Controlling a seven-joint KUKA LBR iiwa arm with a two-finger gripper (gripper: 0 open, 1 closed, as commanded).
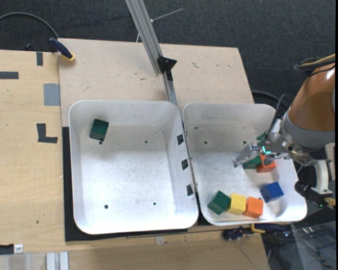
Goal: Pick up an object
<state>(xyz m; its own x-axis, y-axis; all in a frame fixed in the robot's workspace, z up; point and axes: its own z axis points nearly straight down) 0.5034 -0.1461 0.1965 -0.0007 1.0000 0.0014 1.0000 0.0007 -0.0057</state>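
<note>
A: Start with the big things. What's there?

B: A pale plywood surface carrying two shallow white plastic bins. The left bin has one dark green cube near its far left corner. The right bin has the rest, and the grey arm with its orange band reaches into it from the right.

A: And the gripper?

B: The gripper is down low in the right bin, over a small orange-red block and something dark green pressed against it. I cannot tell how wide the fingers stand, or whether anything sits between them; it's too crowded and small there.

A: So how far along is the pick?

B: By my reckoning it's at the grasp itself. The approach looks done; closing firmly and lifting clear are left. Nothing is visibly raised off the bin floor.

A: Anything in the way?

B: A blue cube lies near, toward the front. Further on, along the front wall, a green block, a yellow cube and an orange cube sit in a touching row. The two pieces under the gripper crowd each other, which could spoil the grip
</note>
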